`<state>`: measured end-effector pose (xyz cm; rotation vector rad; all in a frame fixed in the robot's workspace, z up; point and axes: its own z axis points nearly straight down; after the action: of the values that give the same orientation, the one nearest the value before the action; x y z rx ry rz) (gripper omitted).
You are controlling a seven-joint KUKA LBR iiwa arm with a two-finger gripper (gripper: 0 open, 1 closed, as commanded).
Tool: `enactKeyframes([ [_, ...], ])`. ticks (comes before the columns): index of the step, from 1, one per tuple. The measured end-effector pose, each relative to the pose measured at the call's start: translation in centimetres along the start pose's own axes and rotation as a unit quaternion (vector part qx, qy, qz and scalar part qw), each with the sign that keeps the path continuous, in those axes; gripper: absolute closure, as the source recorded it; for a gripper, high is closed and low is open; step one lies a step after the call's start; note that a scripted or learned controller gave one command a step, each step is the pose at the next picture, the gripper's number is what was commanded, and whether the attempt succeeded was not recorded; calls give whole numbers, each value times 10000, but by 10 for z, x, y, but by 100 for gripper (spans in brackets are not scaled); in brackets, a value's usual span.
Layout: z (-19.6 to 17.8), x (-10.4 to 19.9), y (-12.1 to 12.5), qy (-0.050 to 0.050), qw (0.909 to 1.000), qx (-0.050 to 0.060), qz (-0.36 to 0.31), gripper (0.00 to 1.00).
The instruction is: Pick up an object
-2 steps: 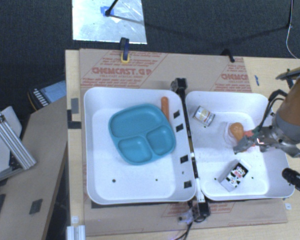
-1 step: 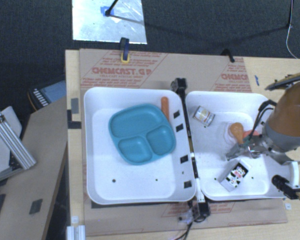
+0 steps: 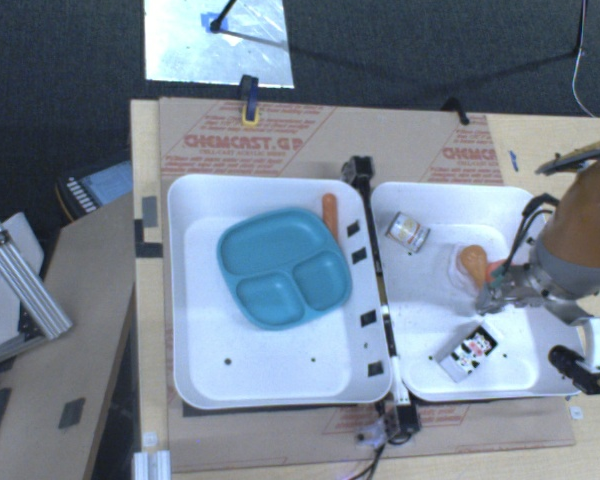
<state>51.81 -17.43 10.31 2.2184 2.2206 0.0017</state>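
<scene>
Though tilted, box (image 3: 468,353) lengthwise diagonal.

Glossy white plastic bins (image 3: 280,393); matt blue plastic tray (image 3: 280,268); brown cardboard underlay (image 3: 290,138).

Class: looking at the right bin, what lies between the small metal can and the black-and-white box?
In the camera view, bare white bin floor separates the small metal can from the black-and-white box; the orange rounded object sits off to the right.

A single fixed camera looks down from above at a slant, far enough back to take in the whole table (image 3: 310,128), both white bins side by side (image 3: 195,298) and dark floor (image 3: 60,48) beyond; the arm (image 3: 585,238) enters from the right edge.
</scene>
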Motion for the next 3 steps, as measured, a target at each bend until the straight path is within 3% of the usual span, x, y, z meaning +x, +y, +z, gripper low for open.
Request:
enactKeyframes([
  [2, -92, 9, 12, -3, 10000, -18, -24, 100],
  [3, -149, 4, 4, -7, 10000, -22, -24, 100],
])
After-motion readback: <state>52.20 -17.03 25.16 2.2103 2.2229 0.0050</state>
